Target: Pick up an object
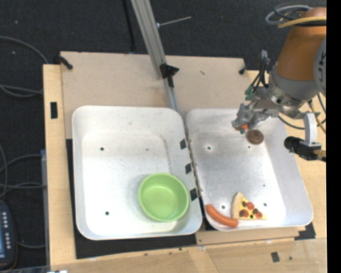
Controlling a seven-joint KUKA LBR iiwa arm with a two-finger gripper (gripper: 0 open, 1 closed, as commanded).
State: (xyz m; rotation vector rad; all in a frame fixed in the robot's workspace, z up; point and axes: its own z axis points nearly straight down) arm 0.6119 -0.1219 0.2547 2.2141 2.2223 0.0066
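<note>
Camera view had the gripper (242, 123) low in the right bin (284, 201), upper right of frame, right beside a small brown disc (254, 136), grip state honestly unreadable, so nothing looked picked up yet.

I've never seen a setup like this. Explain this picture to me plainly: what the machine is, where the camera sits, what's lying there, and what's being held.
One camera looks down at a slant on a bench. The grey and orange robot arm reaches in from the right. Its gripper hangs over the right bin, beside a small brown round object. Whether it holds anything cannot be told. Near that bin's front edge lie a toy hot dog and a toy pizza slice. The left bin holds a green bowl.
</note>
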